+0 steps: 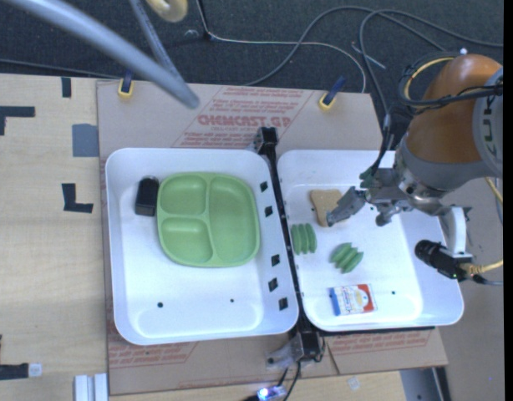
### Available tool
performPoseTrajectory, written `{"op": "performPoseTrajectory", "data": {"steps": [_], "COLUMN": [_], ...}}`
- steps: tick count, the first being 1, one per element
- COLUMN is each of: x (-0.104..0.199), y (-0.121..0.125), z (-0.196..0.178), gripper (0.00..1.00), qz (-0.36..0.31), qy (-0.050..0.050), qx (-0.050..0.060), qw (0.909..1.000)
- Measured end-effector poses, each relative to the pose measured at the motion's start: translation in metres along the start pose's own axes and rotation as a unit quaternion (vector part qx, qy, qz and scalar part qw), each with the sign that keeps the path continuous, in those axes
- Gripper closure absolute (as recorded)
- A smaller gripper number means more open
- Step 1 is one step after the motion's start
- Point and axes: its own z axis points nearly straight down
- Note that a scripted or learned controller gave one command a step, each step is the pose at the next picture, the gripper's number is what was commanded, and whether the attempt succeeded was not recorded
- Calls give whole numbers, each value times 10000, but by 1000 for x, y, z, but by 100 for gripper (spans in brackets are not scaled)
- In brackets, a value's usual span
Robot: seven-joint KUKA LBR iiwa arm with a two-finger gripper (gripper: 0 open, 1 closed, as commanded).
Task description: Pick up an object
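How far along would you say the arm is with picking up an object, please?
Nothing looks done yet: the tan bread-shaped piece, two green ridged pieces and the small red, white and blue carton all lie in the right white bin. In hand: the gripper hangs beside the tan piece, holding nothing visible. Grasping and lifting are left.

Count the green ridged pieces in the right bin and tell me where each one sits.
2. One green ridged piece lies by the bin's left wall; the other lies mid-bin, above the small packet. The arm could hide more.
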Motion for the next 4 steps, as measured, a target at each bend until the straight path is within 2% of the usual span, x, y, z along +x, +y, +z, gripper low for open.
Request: {"op": "performPoseTrajectory", "data": {"steps": [1,3,4], "x": [0,3,1], "y": [3,8,14], "z": [-6,104,134], "gripper": [0,0,0], "qz": [-16,-13,-17], "qy": [-7,-8,-39], "qx": [-61,-44,-158], "qw": [10000,10000,9999]}}
